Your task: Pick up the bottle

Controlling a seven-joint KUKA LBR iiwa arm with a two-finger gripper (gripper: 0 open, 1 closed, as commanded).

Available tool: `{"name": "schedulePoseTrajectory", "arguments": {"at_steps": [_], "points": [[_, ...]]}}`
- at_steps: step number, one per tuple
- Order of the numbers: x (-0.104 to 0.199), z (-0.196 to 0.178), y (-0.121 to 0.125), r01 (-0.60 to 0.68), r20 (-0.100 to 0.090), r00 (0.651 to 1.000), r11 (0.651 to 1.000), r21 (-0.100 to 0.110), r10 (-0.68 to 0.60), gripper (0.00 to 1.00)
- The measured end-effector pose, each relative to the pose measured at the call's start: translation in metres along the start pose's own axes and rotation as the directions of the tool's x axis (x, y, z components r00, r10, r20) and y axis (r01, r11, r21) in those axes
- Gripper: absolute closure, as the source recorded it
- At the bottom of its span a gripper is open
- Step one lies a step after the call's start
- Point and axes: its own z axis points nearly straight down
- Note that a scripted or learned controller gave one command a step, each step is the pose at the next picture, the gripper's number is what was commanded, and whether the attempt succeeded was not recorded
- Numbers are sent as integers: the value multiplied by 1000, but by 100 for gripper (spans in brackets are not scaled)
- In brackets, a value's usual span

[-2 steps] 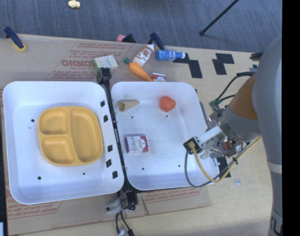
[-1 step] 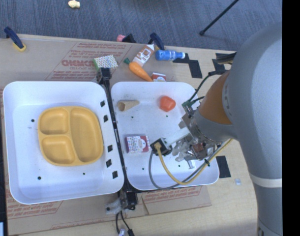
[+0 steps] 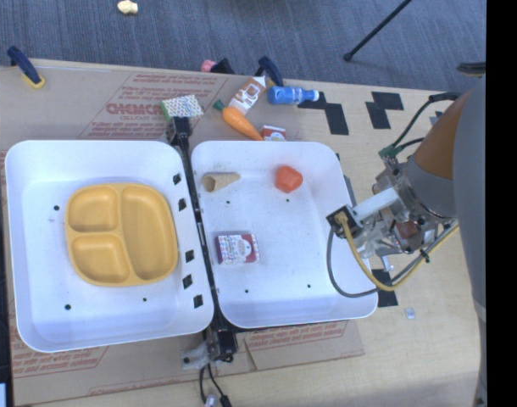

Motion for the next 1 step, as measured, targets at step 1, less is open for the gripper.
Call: {"name": "schedulePoseTrajectory", "arguments": {"at_steps": [1], "points": [[9,107,-45,90,3,996,996,3,-90,100]]}}
